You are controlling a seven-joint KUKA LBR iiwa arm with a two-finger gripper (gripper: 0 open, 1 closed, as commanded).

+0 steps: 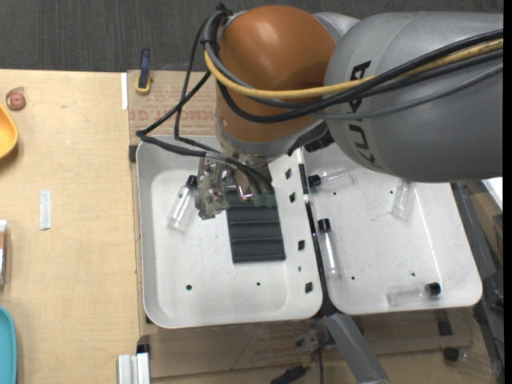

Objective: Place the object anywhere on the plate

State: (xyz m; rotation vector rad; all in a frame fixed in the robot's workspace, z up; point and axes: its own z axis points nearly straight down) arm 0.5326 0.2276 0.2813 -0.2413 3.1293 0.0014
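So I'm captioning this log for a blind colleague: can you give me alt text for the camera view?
A grey arm with an orange band reaches in from the right, its gripper low over the left white bin, above a dark ribbed block and beside a clear tube. The right bin holds several more clear tubes.

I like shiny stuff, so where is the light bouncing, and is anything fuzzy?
Camera view: soft glare on the orange band and grey arm; the gripper looks slightly blurred; the clear tube in the left bin is faint.
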